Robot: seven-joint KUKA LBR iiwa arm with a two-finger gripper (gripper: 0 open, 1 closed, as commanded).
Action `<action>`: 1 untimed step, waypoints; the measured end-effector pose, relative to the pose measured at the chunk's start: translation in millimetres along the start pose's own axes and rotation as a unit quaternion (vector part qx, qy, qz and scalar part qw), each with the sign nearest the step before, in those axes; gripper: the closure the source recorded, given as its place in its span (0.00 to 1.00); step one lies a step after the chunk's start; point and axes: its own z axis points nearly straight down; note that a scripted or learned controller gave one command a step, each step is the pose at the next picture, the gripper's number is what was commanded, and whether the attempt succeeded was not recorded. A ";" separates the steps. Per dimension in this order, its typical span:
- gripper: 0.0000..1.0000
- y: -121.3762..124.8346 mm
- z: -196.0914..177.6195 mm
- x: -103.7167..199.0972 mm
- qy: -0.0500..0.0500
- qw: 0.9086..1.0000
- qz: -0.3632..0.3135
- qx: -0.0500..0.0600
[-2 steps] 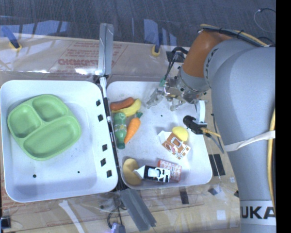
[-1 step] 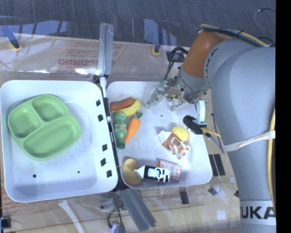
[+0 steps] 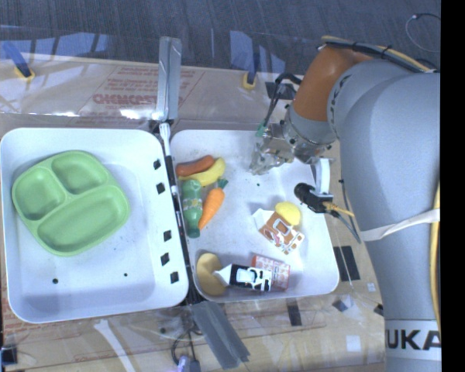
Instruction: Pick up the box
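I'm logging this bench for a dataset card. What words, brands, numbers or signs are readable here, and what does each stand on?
"UKA": white letters on the arm's base, cut off at the left by the arm's grey body.
Red print on the clear sheet behind the bins: blurred, unreadable.
Orange and white box: printed pattern, too small to read.
Black and white label on the bottle: too small to read.

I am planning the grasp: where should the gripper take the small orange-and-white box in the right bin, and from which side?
Probably from above, closing across the narrow sides of the box. It lies flat and turned diagonally; the lemon touches its upper corner, so take the lower half. The gripper hangs above.
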 end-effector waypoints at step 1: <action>0.00 0.0 0.1 0.3 0.000 1.000 0.000 0.000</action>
